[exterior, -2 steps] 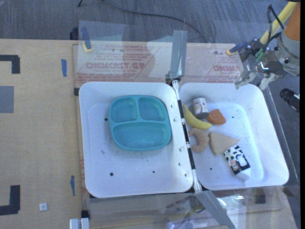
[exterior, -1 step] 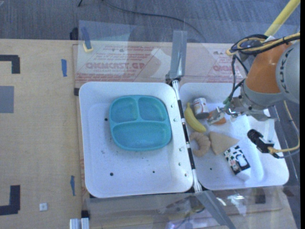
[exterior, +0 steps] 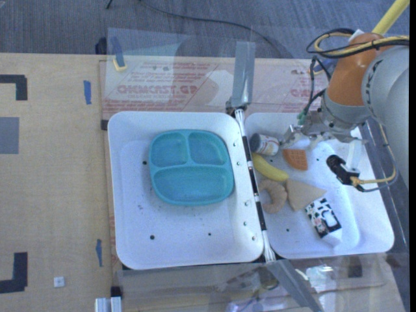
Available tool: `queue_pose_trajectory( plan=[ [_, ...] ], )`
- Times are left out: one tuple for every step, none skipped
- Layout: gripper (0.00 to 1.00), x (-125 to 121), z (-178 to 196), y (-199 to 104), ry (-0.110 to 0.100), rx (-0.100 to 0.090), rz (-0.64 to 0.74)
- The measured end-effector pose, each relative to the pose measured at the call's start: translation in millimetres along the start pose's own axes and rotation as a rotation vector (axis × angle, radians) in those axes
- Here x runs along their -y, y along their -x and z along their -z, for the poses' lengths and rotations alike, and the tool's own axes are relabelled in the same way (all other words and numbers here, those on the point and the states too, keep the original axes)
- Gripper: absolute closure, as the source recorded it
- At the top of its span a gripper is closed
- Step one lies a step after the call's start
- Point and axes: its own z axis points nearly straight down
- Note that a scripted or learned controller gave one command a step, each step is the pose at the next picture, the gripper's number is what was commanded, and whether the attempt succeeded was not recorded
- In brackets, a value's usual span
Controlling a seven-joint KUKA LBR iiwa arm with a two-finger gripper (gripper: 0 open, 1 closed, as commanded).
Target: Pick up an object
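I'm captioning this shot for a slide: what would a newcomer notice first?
Probably the teal three-compartment plastic plate, lying alone in the left white bin. Next, the cluster in the right white bin: a yellow banana, an orange waffle-like square and a black-and-white patterned pack. The grey arm's hand hovers over that bin's far end.

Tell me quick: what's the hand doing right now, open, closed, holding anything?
Hand: over the right bin, just above the orange waffle-like piece; open or closed cannot be told, and nothing is visibly held.
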Motion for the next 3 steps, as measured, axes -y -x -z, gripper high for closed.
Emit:
queue_pose_trajectory(
  plan=[
    [0.0, 67.7, 2.7, -39.9, 0.002, -0.002, 0.067],
    [1.0, 65.7, 14.5, -36.0, 0.011, 0.005, 0.062],
    [0.0, 65.8, 14.4, -35.9, 0.011, 0.005, 0.062]
  ],
)
